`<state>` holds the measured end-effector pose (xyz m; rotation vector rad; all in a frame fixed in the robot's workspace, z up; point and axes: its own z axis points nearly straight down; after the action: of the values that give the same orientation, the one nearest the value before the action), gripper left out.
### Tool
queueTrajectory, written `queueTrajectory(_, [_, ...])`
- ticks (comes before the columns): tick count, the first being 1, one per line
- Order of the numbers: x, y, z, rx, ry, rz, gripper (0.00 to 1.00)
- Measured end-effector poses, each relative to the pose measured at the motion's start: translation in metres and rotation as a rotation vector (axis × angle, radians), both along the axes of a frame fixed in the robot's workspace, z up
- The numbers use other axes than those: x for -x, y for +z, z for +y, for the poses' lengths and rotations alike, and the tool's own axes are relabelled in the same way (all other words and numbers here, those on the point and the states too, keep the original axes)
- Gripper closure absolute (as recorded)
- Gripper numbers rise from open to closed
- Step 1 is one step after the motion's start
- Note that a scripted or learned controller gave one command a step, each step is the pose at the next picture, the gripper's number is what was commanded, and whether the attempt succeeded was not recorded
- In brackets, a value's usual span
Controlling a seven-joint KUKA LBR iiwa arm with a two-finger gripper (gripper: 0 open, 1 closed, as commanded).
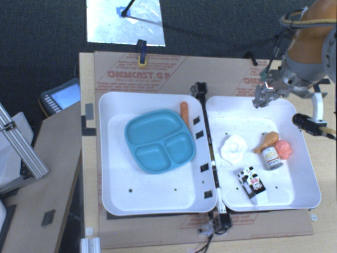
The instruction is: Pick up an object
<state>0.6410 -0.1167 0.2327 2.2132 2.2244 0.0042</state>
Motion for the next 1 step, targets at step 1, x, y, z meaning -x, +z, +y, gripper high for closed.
queueTrajectory(1, [0.0066,-0.0057,0.0539,-0.003,0.003,0.003,1.00])
